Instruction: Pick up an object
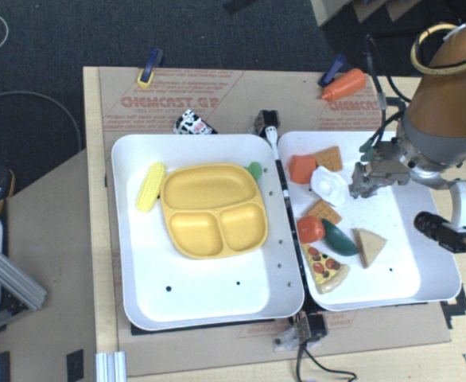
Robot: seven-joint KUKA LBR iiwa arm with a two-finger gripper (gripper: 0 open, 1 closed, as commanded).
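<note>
The gripper [363, 183] hangs at three o'clock of the white toy [329, 186] in the right bin [424, 281], maybe to grab it; I cannot tell its grip.

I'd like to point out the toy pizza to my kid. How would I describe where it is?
Look at the right white bin, on the arm's side. At its front left corner, nearest the divider between the bins, lies the pizza slice. It is a tan wedge dotted with red and green toppings, just below the dark green piece.
</note>
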